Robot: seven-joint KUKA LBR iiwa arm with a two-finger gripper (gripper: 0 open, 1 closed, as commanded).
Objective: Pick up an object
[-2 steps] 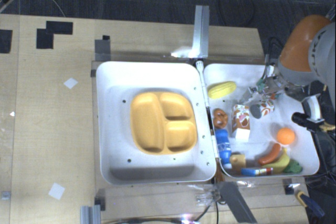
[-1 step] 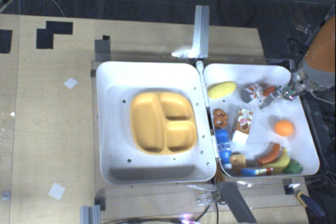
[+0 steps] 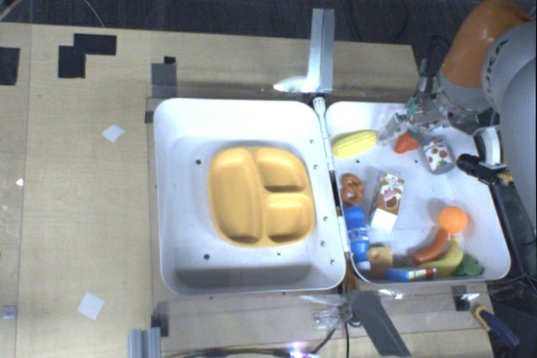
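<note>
Over the right bin's (image 3: 502, 260) far corner the gripper (image 3: 413, 120), grip state unreadable, hung just above a small red toy (image 3: 406, 144), corn (image 3: 354, 143) lying crosswise to its left

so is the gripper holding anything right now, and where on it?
Cannot be told. The gripper sits low over the right bin, beside a small red item; no hold shows.

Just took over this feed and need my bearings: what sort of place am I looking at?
Probably a robot lab's picking bench: two white bins, the left bin holding a yellow divided tray, the right bin full of toy food like a corn cob, with the arm reaching in.
</note>
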